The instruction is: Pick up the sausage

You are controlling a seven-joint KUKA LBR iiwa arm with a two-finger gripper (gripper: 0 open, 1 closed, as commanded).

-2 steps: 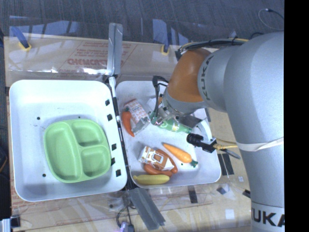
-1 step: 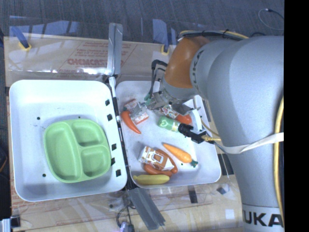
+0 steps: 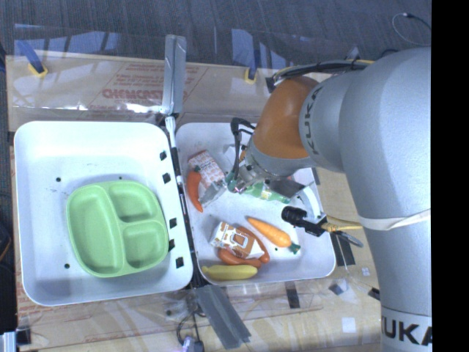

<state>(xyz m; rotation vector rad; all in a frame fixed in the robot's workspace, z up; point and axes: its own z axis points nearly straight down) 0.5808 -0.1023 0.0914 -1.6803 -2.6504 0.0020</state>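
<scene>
Green divided tray [image 3: 117,228] seen in left bin [image 3: 44,145]. In right bin [image 3: 316,268]: sausage [image 3: 193,190] laid along left wall, packet [image 3: 207,170] touching it, banana [image 3: 229,272] at front, carrot [image 3: 268,232] beside. Pincer [image 3: 238,182] lowered near packet; grip state not discernible.

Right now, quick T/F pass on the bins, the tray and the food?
1. The green tray lies in the left bin. True.
2. The banana sits in the left bin. False: it lies at the near edge of the right bin.
3. The carrot rests on the green tray. False: it is in the right bin, right of the packet.
4. The arm reaches over the right bin. True.
5. A red sausage lies by the right bin's left wall. True.
</scene>
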